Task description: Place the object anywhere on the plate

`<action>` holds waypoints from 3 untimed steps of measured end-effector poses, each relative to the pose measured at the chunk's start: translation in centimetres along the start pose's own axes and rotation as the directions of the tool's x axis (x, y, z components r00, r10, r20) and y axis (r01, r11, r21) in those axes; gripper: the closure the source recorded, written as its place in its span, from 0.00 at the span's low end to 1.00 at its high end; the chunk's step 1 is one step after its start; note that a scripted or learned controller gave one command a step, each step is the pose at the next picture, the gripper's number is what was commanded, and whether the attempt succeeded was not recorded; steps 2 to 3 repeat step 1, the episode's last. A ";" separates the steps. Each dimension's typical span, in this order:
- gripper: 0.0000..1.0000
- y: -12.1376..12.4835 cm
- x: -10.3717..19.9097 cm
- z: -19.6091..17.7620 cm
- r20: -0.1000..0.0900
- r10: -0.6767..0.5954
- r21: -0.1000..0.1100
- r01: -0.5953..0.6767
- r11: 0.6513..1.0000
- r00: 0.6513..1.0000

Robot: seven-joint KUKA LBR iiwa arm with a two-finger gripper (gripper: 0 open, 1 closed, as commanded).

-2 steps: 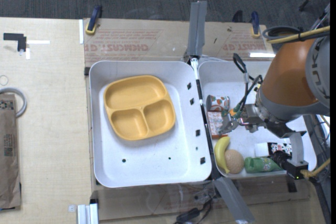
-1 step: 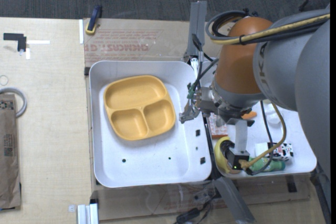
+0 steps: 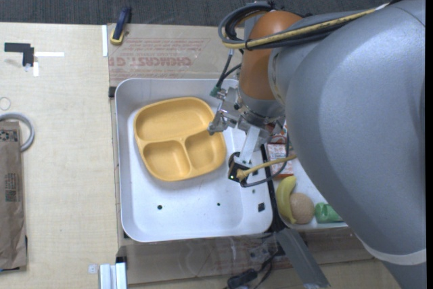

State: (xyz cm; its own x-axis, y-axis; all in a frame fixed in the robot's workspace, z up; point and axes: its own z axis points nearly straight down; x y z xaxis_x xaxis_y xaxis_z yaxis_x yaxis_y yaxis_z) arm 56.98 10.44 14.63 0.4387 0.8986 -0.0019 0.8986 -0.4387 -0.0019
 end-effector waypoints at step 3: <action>0.00 -2.5 5.8 -7.1 0.002 0.213 -0.001 -0.213 0.977 0.977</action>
